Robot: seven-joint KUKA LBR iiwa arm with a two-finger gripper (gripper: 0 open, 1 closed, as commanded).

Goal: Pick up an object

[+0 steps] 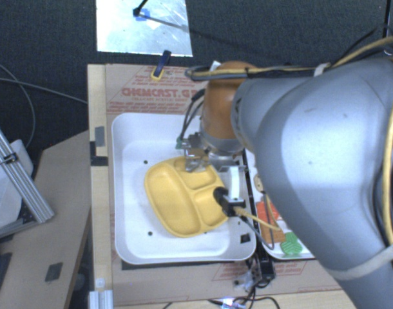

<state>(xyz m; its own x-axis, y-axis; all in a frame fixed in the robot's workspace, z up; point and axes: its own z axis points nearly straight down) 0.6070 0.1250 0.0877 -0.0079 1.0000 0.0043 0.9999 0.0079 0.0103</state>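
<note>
Yellow plastic divided tray (183, 198), moulded with 3 shallow compartments, lying flat in the centre of the frame, on the floor of the left white shallow bin (129, 172). Seen from the 1 fixed camera above: grey arm with orange wrist band (223, 108) reaching in from the right and filling the right half of the frame, wrist poised over the tray's upper edge. Gripper (195, 161) low at that upper rim, apparently touching or just above it; open or closed, cannot tell from this angle, and no object visibly held.

Best handled by taking the tray at its raised rim or a divider ridge, not the flat wells, which offer nothing to pinch. Likely to tip once lifted from 1 edge, so a deep, square bite seems wise, then a slow, straight rise clear of the bin wall. Right white bin (274, 250), lower right, with orange and green items (288, 243), partly hidden by the arm; better left alone.
</note>
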